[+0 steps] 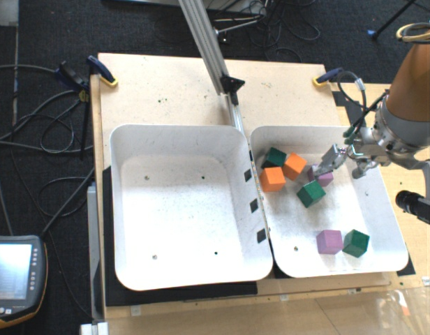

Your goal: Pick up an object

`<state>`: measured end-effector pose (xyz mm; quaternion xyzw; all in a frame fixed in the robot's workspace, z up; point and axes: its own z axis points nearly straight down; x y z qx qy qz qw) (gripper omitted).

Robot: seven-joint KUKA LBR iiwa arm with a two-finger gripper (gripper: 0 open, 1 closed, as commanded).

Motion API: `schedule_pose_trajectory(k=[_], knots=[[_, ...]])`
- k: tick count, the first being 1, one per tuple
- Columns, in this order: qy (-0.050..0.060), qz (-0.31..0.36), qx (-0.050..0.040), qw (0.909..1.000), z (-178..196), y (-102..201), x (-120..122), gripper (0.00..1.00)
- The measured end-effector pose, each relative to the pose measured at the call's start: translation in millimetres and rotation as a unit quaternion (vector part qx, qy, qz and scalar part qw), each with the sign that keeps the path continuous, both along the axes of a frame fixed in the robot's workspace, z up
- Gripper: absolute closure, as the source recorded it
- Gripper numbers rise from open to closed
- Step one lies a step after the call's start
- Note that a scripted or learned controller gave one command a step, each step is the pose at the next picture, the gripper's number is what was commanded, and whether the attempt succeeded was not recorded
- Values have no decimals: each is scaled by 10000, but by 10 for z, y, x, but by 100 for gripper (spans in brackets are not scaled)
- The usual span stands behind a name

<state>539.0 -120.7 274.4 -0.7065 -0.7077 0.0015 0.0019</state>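
Matte cubes (311, 193) — orange, green, purple — beside metal claw (322, 169) in smooth white bin (382, 257)

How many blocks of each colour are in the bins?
Green blocks: 3
Orange blocks: 2
Purple blocks: 2, one partly hidden by the gripper
Total: 7 blocks, all in the right bin
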Motion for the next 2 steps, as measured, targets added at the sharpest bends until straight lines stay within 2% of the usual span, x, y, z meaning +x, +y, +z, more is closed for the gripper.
schedule_pose_trajectory(k=[1, 2], knots=[[-24, -9, -5, 10000, 24, -2, 7, 0], [-1, -6, -1, 10000, -445, 55, 64, 0]])
